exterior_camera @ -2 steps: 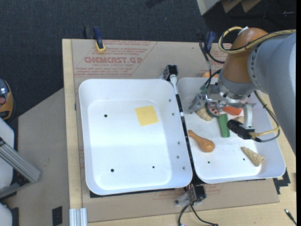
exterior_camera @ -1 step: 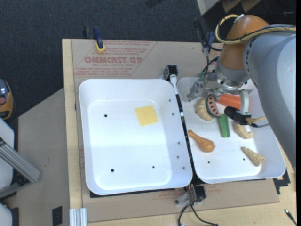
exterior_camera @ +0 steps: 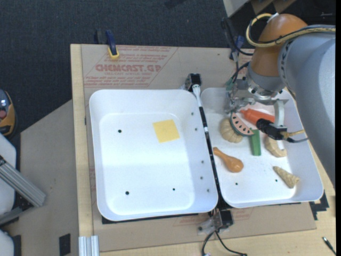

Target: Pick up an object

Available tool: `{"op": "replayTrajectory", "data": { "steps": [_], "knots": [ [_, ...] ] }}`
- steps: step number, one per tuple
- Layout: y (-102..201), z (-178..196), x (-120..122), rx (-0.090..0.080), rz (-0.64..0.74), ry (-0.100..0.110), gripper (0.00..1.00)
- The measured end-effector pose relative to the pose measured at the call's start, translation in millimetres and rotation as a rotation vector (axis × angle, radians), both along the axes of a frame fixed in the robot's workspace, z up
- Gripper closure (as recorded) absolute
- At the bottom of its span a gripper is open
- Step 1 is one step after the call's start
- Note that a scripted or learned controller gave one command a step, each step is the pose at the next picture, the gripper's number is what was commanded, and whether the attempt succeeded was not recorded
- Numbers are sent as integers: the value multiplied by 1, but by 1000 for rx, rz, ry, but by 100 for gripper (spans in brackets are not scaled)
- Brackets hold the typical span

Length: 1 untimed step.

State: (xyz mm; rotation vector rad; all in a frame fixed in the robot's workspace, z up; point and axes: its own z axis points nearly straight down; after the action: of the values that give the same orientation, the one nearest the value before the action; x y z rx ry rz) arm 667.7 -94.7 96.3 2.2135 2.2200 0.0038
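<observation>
In the right bin (exterior_camera: 256,192) lie several toy foods. An orange carrot (exterior_camera: 259,115) rests beside a red-and-white watermelon slice (exterior_camera: 241,125), with a tan ridged piece (exterior_camera: 230,134) just left of them. Below are a green stick (exterior_camera: 256,143), an orange drumstick shape (exterior_camera: 229,160), a pale curved piece (exterior_camera: 275,148) and a tan cone (exterior_camera: 285,176). A flat yellow square (exterior_camera: 166,130) lies alone in the left bin (exterior_camera: 106,159). My gripper (exterior_camera: 253,103) hangs low over the back of the right bin, directly above the carrot and the watermelon slice. Its body hides the tips.
The grey arm with its orange band (exterior_camera: 277,36) takes up the upper right and overhangs the right bin's far corner. A black clamp (exterior_camera: 194,81) sits at the back where the bins meet. Cardboard (exterior_camera: 133,63) lies under both bins.
</observation>
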Motion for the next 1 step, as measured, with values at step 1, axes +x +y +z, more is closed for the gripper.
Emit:
{"op": "replayTrajectory", "data": {
  "steps": [1],
  "knots": [
    [63,96,-21,4,4,-5,100]
  ]
}}
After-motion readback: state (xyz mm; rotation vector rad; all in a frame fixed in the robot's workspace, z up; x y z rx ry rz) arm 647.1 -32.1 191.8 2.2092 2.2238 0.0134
